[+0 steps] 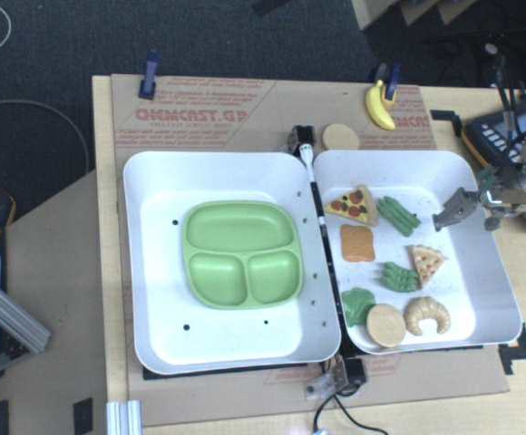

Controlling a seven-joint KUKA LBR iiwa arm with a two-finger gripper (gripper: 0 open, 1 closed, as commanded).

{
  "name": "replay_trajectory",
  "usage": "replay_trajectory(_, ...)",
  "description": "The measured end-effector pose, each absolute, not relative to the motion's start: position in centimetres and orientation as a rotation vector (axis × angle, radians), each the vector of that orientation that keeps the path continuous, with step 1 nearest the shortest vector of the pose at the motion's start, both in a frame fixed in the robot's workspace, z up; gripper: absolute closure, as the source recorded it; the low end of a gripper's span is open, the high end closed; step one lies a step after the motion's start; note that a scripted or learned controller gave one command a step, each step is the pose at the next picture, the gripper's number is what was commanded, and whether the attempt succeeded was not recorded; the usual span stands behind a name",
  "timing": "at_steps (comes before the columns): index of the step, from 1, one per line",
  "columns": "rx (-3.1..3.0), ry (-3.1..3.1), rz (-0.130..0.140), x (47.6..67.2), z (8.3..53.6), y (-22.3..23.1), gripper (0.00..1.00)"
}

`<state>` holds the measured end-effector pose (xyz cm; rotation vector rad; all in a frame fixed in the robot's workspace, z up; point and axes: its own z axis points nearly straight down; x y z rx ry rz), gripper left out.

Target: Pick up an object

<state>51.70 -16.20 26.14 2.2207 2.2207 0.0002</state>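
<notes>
The end effector [451, 212] hangs at the right of the frame over the right bin's [490, 270] upper right part, apart from every item; how far it is spread cannot be told. The candidates, such as the pizza slice [351, 205], croissant [427, 314] and orange block [357, 243], are loosely spaced there, presumably to allow single grasps. The left bin [150, 243] carries a green divided tray [242, 253].

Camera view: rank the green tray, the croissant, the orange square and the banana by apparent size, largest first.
1. green tray
2. croissant
3. orange square and banana look alike; unranked.
</notes>
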Motion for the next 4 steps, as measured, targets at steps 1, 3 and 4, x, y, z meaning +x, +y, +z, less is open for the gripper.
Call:
replay_trajectory(1,2.225,2.233,-0.005,47.7,15.9,-9.9,0.00)
replay_trajectory(3,2.218,2.210,0.004,49.8,9.9,-10.3,1.00)
replay_trajectory(4,2.216,2.221,0.005,54.4,18.8,-3.5,1.00)
